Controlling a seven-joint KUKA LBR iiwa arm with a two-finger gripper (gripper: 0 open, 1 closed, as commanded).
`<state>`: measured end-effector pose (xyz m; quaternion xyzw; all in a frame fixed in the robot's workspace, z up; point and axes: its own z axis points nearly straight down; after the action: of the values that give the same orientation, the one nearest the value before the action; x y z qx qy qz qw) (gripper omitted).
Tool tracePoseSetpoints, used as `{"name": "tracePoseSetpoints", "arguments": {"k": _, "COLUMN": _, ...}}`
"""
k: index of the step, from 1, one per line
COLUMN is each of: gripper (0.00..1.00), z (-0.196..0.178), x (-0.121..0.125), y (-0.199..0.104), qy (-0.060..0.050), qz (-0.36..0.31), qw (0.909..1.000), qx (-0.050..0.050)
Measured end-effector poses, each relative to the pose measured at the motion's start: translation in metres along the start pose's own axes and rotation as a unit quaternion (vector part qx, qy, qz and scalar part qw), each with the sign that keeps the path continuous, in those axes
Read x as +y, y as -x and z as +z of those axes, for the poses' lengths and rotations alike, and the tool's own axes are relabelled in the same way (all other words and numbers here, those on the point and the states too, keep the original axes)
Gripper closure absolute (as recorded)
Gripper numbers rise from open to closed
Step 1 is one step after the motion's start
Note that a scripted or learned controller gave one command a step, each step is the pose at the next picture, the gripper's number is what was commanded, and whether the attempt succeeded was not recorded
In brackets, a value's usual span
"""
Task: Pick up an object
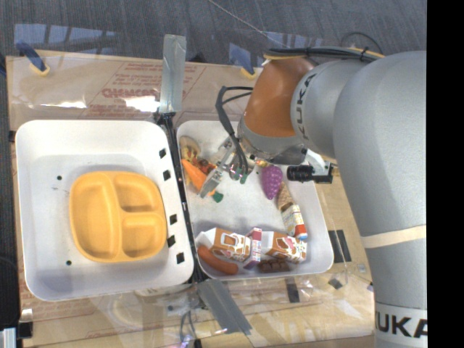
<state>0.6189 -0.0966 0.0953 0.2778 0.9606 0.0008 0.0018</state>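
- Task progress, as I judge it: nothing's been lifted yet. Every object I can see lies on a bin floor, so the pick itself is left to do.
- Gripper is down inside the right bin, upper-left part, close to the divider between the two bins.
- Fingers: they look parted a bit, one metallic finger slanting down-left, w/ nothing visibly clamped between them. Tip sits touching or just over the orange carrot-like piece; can't tell which from this angle.
- That orange piece seems the likeliest target, lying by the bin's left wall, just under a yellowish item I can't identify.
- Other candidates in the right bin: purple grape bunch just right of the gripper, a small green bit below the fingertips, a small bottle-like item by the right wall, printed cartons along the bottom edge, w/ a red sausage-like thing beside them.
- Left bin holds a yellow divided tray, well apart from the gripper.
- Arm pose: comes in from the right, big grey link over the bin's right side, orange band above the wrist, wrist tipped down and toward the left so the fingers point at the bin's left wall. Cables loop around the wrist.
- Left to do, my guess: settle onto the orange piece, close, then raise it clear.
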Motion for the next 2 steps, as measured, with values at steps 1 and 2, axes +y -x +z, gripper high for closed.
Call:
{"name": "tracePoseSetpoints", "arguments": {"k": 1, "gripper": 0.00, "z": 0.000, "x": 0.002, "y": -0.004, "qy": 0.000, "qz": 0.115, "qw": 0.9934, "qx": 0.000}}
{"name": "tracePoseSetpoints", "arguments": {"k": 2, "gripper": 1.00, "z": -0.017, "x": 0.004, "y": -0.001, "qy": 0.002, "qz": 0.112, "qw": 0.9937, "qx": -0.005}}
